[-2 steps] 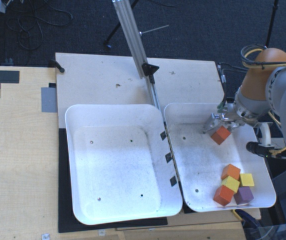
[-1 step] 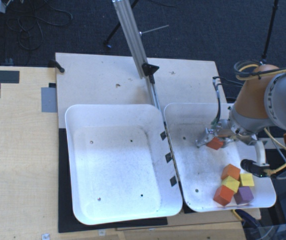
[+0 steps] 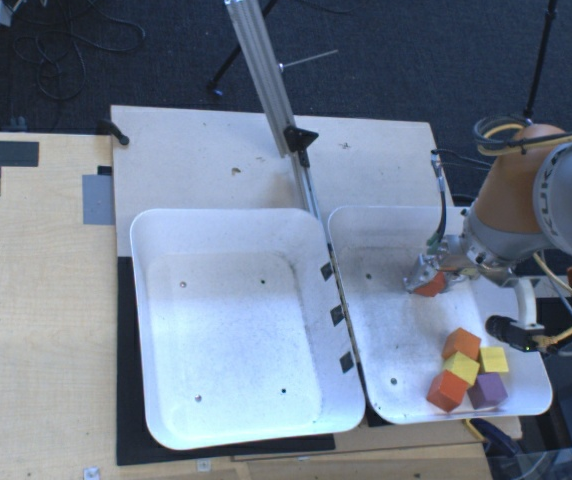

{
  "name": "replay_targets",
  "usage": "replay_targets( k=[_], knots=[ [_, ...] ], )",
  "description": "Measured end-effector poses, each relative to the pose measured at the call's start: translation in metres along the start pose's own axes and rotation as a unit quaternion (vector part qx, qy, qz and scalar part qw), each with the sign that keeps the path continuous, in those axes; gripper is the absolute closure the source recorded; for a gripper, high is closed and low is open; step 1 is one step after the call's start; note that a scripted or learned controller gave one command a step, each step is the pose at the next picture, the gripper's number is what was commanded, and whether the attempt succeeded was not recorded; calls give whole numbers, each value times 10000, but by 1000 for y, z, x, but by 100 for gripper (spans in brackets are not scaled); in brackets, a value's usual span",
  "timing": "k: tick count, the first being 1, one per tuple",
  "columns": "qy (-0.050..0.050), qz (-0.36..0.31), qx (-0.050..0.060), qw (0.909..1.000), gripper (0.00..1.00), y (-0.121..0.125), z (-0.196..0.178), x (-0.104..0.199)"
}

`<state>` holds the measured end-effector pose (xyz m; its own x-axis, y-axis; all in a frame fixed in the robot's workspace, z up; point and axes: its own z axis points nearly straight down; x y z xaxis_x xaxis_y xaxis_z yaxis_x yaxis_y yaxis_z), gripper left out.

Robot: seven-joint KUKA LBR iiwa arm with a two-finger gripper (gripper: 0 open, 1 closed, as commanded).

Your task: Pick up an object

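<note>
A small red-orange object point(image 3: 429, 286) sits mid-bin in the right bin point(image 3: 386, 368). Near its right corner cluster orange point(image 3: 461, 345), yellow point(image 3: 460, 368), yellow point(image 3: 494, 360), red-orange point(image 3: 446, 391) and purple point(image 3: 487, 391) blocks, touching.

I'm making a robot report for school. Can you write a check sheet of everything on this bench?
Surface: white board bearing two white bins, left bin and right bin.
Job's things: blocks in the right bin's near corner: orange block, yellow block, red block, purple block, small yellow block.
Clutter: nothing seen.
Grippers: pincer low in the right bin, over a red-orange object; grip unclear.
Cables: dark cables on the floor.
Surroundings: metal rail, wooden table.
</note>
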<state>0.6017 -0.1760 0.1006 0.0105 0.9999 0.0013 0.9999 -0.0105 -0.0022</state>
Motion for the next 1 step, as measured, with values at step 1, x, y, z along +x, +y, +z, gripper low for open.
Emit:
replay_targets(
  k=[1],
  knots=[
    [6, -79, -31, 10000, 100, -9, -94, 84]
  ],
)
